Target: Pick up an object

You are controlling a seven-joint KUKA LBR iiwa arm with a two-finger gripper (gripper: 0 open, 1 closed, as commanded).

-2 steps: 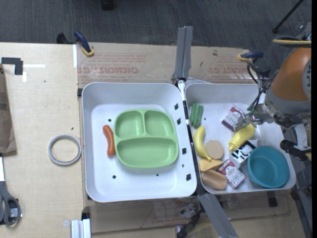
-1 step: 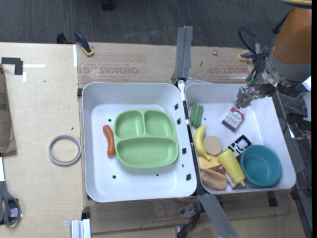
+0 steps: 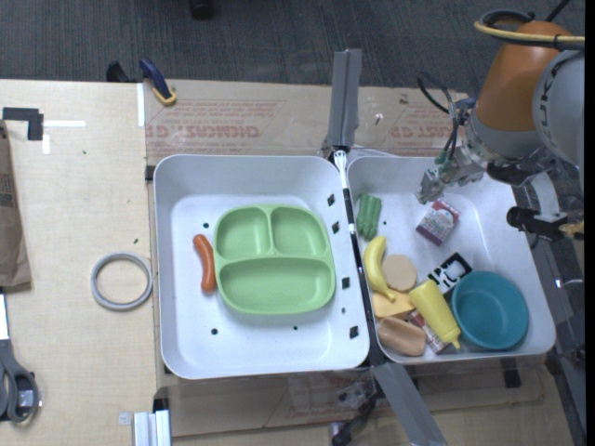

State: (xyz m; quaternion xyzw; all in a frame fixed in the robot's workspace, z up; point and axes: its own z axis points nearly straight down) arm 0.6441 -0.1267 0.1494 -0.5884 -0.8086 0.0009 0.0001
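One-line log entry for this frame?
phase: approach | pincer: over right white bin, far end | nearest: small red-and-white packet | held: nothing seen | left bin: green divided tray, orange sausage

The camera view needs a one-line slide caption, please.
Gripper above the right bin of toy food; green tray in the left bin.

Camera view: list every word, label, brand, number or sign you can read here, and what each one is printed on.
Red lettering on the brown cardboard sheet behind the white bins: printed upside down and blurred; not reliably readable.
White marks on the small black card in the right bin: bold shapes, too blurred to read.
Red and white wrapped packet below the gripper: print too small to read.
Brown paper bag at the left edge: faint print, unreadable.
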